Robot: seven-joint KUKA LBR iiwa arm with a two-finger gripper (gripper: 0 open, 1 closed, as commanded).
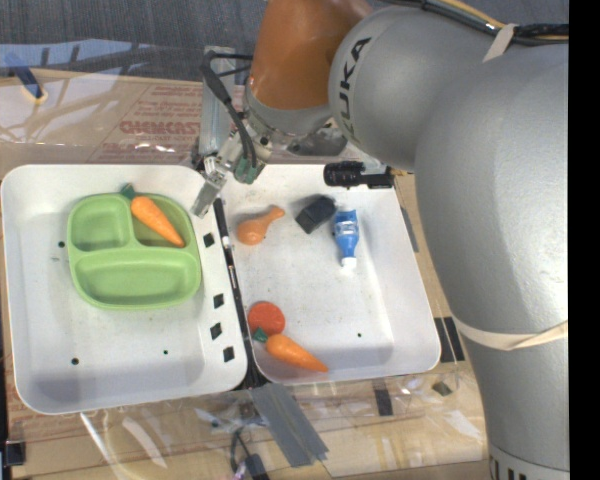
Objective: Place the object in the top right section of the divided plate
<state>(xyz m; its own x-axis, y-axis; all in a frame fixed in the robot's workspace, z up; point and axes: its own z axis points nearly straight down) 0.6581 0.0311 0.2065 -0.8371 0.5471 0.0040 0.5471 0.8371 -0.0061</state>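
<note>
We are starting at the left, where the shallow white left bin (40, 368) is carrying a light green plastic divided plate (130, 278). An orange plastic carrot with a green stub (157, 220) is lying tilted in the plate's top right section, its tip leaning toward the rim, so we are judging the placing as done or very nearly so.

Moving right, our two-finger hand (209, 194) is hovering just above the ridge between the bins, near the plate's upper right corner. The fingers are looking parted with nothing between them, though the slanted angle is making that hard to confirm. The grey arm with its orange band (295, 48) is looming over the back of the bench.

In the shallow white right bin (415, 318) we are seeing an orange toy drumstick (258, 226), a small black block (315, 212), a blue and white tube (346, 236), a red tomato-like ball (267, 317) and a second orange carrot (295, 353).

What we are worrying about: the hand is sitting close to the carrot, so a careless sideways withdrawal could be clipping it, rolling it over the divider or nudging the light plate itself.
</note>
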